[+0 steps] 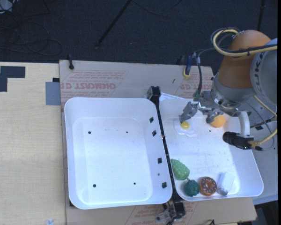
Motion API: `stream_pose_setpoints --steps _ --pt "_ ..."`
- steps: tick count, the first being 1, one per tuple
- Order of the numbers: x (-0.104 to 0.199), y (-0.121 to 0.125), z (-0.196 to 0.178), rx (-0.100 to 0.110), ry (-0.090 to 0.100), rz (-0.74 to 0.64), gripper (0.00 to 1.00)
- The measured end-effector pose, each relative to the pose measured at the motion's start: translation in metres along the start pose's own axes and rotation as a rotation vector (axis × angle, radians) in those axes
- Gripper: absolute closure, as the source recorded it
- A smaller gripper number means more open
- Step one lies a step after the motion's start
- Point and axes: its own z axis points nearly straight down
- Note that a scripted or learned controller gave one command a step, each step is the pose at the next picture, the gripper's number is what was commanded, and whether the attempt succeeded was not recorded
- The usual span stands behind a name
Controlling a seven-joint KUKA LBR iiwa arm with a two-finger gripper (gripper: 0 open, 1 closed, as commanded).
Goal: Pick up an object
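Yellow object | we judge it small, light, probably firm; best pinched across its middle | it lies in the right bin just below our hand, at its fingertips, not between them | hand state: we cannot tell | orange ball just right of hand; green toy, donut well below.

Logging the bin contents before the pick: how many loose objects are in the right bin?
6: a yellow ball and an orange ball at the far end; a green object, teal object, donut and white object along the near edge. The arm may hide more.
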Motion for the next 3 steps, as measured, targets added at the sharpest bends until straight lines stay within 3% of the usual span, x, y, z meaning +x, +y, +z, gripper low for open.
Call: stream_pose_setpoints --steps 2,3 --pt "0.0 0.0 0.0 0.0 0.0 0.0 0.0" --pt "0.007 0.037 0.111 0.008 0.001 -0.005 0.0"
